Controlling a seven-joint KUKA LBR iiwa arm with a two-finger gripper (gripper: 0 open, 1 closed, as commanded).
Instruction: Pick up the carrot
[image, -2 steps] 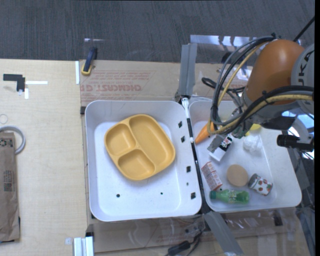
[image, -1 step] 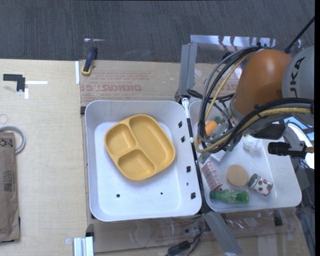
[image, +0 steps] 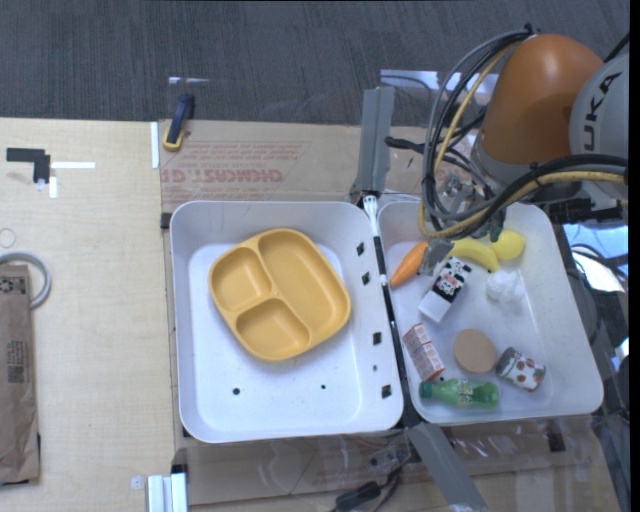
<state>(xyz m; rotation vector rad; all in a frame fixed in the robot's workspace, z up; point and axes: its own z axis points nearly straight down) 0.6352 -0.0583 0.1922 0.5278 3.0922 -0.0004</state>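
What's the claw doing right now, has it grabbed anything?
Gripper: cannot be told; it sits right beside the carrot in the right bin.

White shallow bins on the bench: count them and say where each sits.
2. The left white shallow bin holds a yellow divided plastic plate. The right white shallow bin holds the small items, including the orange carrot; the grey arm hides part of it.

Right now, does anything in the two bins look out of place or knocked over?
Mostly untidy, nothing spilled. In the right bin, the carrot leans against the left wall by the divider, and the green bottle and small can lie on their sides. The yellow plate sits askew in the left bin.
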